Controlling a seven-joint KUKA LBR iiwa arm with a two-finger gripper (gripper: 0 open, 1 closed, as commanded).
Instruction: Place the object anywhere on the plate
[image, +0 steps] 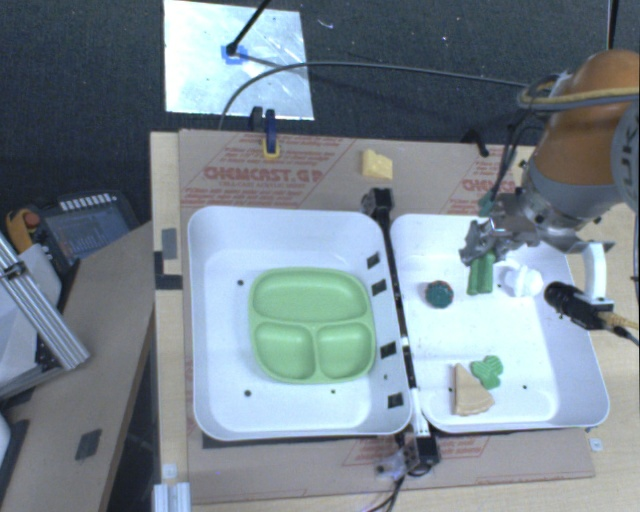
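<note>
A light green plate (308, 322) with three compartments lies in the left bin (215, 300). My gripper (480, 252) hangs over the back of the right bin (570, 390). It is shut on the top end of a dark green stick (482, 277), which points straight down from the fingers. I cannot tell whether the stick's lower end touches the bin floor.
In the right bin lie a teal round piece (438, 294), a white piece (519, 280), a small green broccoli-like toy (488, 370) and a tan wedge (470, 392). A black divider (392, 300) runs between the bins. A yellow block (377, 164) sits on the cardboard behind.
</note>
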